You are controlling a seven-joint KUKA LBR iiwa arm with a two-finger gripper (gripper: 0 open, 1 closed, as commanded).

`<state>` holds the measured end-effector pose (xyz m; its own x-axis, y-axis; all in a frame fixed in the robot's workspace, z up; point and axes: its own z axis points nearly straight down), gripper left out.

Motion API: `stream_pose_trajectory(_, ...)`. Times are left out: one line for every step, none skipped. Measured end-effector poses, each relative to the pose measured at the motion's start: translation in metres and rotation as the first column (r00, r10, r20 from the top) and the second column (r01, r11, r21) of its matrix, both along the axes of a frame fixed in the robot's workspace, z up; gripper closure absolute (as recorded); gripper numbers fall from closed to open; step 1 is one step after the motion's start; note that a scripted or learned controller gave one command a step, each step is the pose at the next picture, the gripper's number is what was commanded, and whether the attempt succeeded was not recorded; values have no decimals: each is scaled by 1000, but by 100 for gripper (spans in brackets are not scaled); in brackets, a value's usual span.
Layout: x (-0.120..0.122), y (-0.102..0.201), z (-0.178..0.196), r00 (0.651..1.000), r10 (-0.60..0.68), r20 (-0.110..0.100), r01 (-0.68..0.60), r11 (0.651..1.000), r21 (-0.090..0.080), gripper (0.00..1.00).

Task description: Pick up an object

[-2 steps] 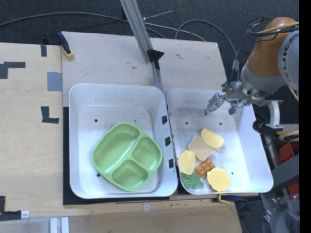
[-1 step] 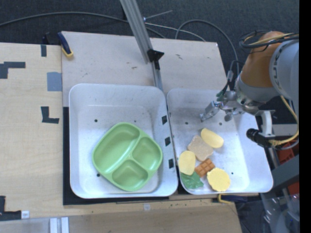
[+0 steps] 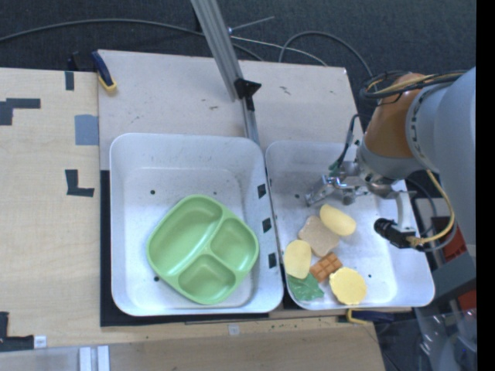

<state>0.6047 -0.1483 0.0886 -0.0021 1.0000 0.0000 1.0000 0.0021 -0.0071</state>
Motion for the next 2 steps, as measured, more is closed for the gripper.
stream_pose_trajectory(1,1,14,1000,1,5,-1,1000,0,100)
stream_pose_trajectory(0,3,56,1000,0,10,0,1000,0,100)
